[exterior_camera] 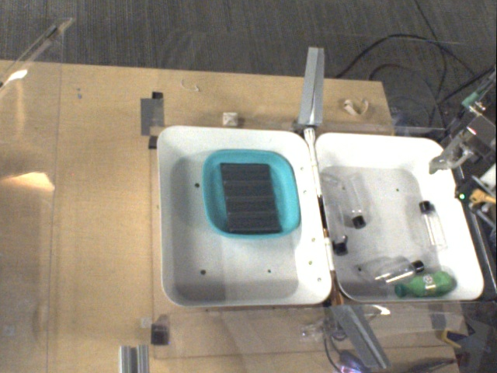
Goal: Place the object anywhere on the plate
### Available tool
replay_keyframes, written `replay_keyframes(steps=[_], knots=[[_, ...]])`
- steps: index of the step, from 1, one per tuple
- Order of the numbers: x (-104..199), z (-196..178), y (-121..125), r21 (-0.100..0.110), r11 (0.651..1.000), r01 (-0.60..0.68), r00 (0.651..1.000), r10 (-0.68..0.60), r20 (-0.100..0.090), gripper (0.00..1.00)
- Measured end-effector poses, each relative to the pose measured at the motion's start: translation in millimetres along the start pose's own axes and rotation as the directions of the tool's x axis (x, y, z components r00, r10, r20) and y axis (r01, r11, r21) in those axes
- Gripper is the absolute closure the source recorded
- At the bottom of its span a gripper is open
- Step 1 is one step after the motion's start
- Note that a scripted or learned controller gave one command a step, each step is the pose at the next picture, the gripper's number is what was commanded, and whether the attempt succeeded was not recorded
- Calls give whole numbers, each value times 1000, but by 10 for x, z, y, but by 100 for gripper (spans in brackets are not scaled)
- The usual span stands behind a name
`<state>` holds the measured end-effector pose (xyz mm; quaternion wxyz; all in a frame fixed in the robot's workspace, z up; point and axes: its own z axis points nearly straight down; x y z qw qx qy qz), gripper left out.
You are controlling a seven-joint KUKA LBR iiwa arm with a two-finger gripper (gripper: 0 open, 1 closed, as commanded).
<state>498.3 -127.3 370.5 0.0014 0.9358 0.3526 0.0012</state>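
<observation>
Gripper [449,160] at right bin's [466,282] far right edge, finger state unclear; green object [425,285] lies nearer, long axis left-right

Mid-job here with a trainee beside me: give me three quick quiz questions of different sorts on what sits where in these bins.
1. True or false: the teal plate lies in the right bin.
2. The green object lies in which corner of the right bin: A near right, B far left, C far right?
3. Fill in: on the plate rests a dark ____.

Key: 1 false, it lies in the left bin. 2 A. 3 block.
</observation>
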Motion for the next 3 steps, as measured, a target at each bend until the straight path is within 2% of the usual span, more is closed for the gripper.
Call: replay_keyframes(steps=[1,2,3], knots=[[207,809,-398,3,999,-36,999,36,1,0],[-117,-19,-21,0,992,-130,992,130,-1,0],[-459,487,360,3,972,-233,972,233,3,0]])
